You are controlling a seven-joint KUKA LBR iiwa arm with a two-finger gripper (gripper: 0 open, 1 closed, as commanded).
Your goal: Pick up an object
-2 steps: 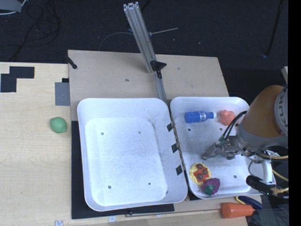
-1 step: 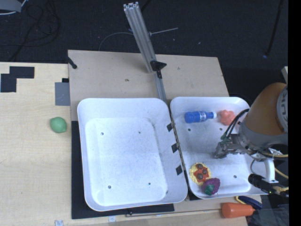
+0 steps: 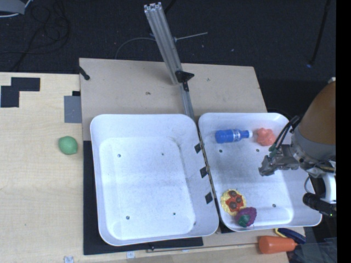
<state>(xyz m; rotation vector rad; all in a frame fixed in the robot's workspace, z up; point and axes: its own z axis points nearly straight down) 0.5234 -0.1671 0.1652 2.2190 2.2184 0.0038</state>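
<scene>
The right bin [image 3: 274,212] holds a blue bottle [image 3: 232,135] lying on its side near the back, with an orange-pink lump [image 3: 265,137] just right of it. At the bin's front lie a yellow toy with red spots [image 3: 232,200] and a purple and green object [image 3: 246,217]. My gripper [image 3: 267,167] hangs over the right part of this bin, in front of the orange-pink lump and apart from every object. Nothing shows between its dark fingertips.
The left bin [image 3: 143,179] lies beside the right one. A green ball [image 3: 68,145] rests on the wooden bench to the far left. An orange object [image 3: 276,244] lies in front of the right bin. A metal bar [image 3: 167,40] slants behind the bins.
</scene>
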